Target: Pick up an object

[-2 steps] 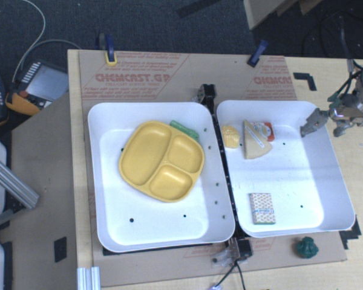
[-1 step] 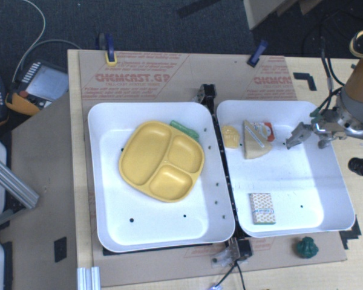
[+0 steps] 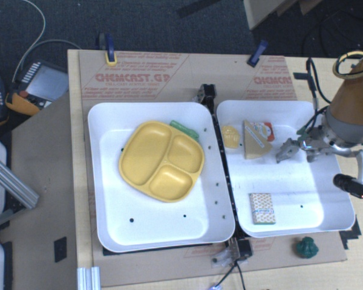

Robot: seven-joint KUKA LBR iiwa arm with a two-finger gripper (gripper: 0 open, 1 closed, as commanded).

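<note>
My gripper (image 3: 295, 150) hangs over the right bin (image 3: 327, 219), near its right-centre, with the orange-banded arm reaching in from the right. Its grey fingers (image 3: 284, 151) stand open with nothing between them. Just left of it lies a tan wedge-shaped package (image 3: 255, 141) with a red and white end. A small yellow object (image 3: 231, 136) sits beside that, against the bin's left wall. A small patterned box (image 3: 262, 208) lies flat nearer the front of the same bin, apart from the gripper.
The left bin (image 3: 109, 222) holds a yellow divided plate (image 3: 162, 161) with a green item (image 3: 184, 129) poking out behind it. A green lump (image 3: 305, 247) sits on the bench in front of the right bin. Clamps and cables lie at the far edge.
</note>
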